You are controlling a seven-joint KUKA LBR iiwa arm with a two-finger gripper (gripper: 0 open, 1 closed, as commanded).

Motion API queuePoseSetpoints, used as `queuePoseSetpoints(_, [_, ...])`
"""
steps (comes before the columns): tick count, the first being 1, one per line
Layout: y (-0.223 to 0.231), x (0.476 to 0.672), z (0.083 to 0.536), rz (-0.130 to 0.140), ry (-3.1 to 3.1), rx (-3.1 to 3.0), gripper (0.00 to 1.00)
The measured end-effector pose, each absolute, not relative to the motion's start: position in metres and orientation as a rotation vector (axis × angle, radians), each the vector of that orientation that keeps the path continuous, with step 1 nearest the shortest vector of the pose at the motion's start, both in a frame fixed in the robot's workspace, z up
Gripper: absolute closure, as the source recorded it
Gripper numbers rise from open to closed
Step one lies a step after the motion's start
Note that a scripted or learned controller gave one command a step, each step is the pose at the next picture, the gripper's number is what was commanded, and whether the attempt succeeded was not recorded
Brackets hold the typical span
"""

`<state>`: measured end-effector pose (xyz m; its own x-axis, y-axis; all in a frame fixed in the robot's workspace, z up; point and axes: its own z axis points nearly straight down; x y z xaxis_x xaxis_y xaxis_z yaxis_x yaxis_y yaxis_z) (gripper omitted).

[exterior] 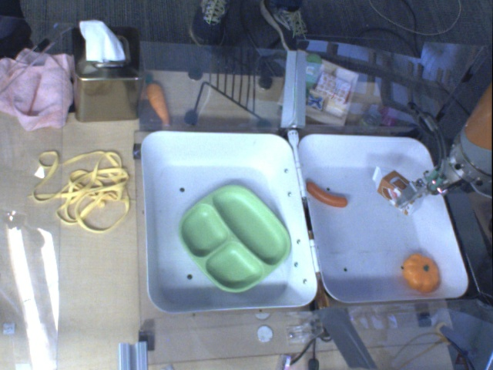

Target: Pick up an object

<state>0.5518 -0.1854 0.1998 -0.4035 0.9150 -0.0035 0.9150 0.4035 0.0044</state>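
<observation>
Pink cloth (35, 89) and tissue box (104, 75) at counter (69, 284) far left, yellow cord (85, 187) below them. Orange carrot (157, 102) behind left bin (154, 206), which holds green divided tray (235, 237). Right bin (370, 284): hot dog (326, 196) near left wall, small brown-white packet (393, 185) upper right, orange pumpkin (420, 272) lower right. End effector (408, 199) just beside the packet, possibly touching; can't tell whether it's spread or pinching.

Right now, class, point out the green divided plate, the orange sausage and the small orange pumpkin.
green divided plate (235, 237), camera view, central ridge.
orange sausage (326, 196), camera view, its middle.
small orange pumpkin (420, 273), camera view, top surface.
</observation>
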Motion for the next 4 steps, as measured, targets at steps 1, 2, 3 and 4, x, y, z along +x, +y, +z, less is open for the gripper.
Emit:
queuePoseSetpoints(1, [-0.207, 0.64, 0.094, -0.031, 2.471, 1.988, 1.0])
queuePoseSetpoints(2, [-0.167, 0.629, 0.093, -0.069, 2.015, 2.457, 1.0])
queuePoseSetpoints(3, [-0.14, 0.602, 0.213, 0.004, 2.249, 2.188, 1.0])
queuePoseSetpoints(4, [-0.148, 0.487, 0.134, 0.002, 2.412, 2.01, 1.0])
